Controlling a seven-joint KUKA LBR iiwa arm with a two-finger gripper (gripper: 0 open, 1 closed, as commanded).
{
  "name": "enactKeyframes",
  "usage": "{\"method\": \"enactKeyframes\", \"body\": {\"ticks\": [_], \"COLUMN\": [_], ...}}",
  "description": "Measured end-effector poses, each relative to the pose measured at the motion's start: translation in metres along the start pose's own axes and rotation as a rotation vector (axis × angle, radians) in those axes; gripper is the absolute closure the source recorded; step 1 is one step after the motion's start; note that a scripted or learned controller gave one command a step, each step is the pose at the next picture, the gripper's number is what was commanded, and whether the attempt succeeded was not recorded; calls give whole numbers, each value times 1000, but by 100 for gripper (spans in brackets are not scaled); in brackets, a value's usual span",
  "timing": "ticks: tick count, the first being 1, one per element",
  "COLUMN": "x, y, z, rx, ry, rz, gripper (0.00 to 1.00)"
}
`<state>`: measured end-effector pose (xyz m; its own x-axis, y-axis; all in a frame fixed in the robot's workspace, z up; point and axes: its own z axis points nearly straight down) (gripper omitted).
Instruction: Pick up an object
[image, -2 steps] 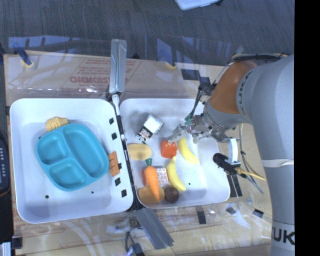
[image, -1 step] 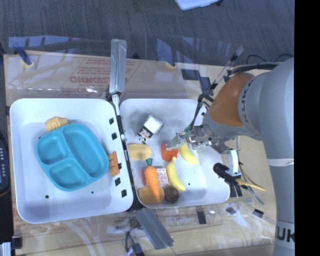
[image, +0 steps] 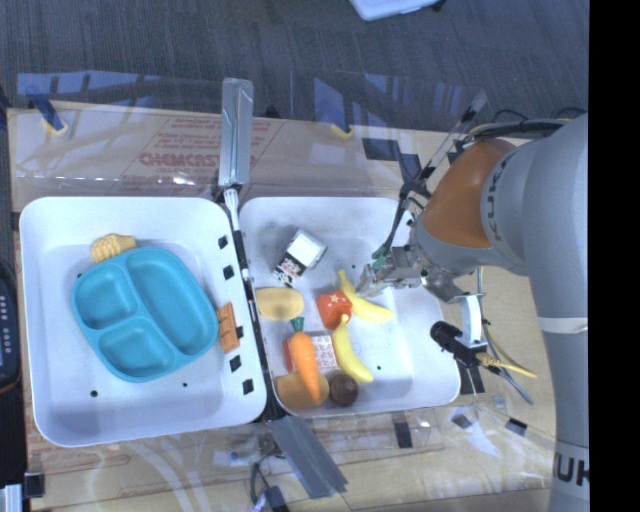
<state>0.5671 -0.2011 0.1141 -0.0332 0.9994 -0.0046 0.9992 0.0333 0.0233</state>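
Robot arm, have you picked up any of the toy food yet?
Not yet. The tool is down in the right bin, right by a banana. The carrot and the other toys lie in the bin. Grabbing and lifting one is left.

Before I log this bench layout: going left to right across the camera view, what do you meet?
Left bin → corn cob → blue divided plate → small orange block → right bin → carrot → red tomato → jaws → grey arm.
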Motion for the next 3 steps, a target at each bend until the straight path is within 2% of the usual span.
{"method": "enactKeyframes", "body": {"ticks": [1,2,3], "x": [0,-10,49], "y": [-1,13,-49], "z": [1,22,21], "rx": [2,24,25], "ry": [0,3,3], "rz": [0,99,91], "gripper": [0,0,0]}}
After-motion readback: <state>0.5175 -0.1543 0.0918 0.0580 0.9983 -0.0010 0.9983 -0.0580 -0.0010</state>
